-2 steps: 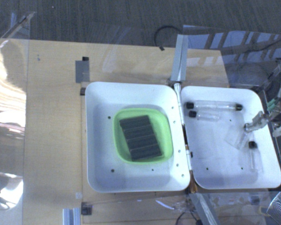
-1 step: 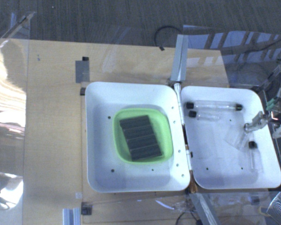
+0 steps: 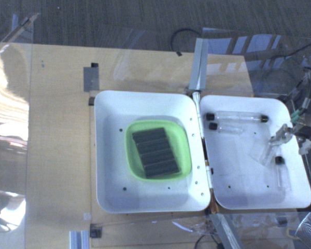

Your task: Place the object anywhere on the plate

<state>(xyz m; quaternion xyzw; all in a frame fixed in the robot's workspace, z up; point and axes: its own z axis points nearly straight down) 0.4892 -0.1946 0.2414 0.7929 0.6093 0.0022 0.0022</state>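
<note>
Hand (image 3: 283,135) low at right edge.

A dark grey ribbed rectangular block (image 3: 155,153) lies flat on the green plate (image 3: 132,139), tilted slightly from the plate's edges; the plate, square with rounded corners, sits in the middle of the left white bin (image 3: 109,118).

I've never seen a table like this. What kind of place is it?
Probably a robot testing lab. Two white bins sit on a wooden bench, one holds a green plate, and clear tubes lie in the other.
</note>
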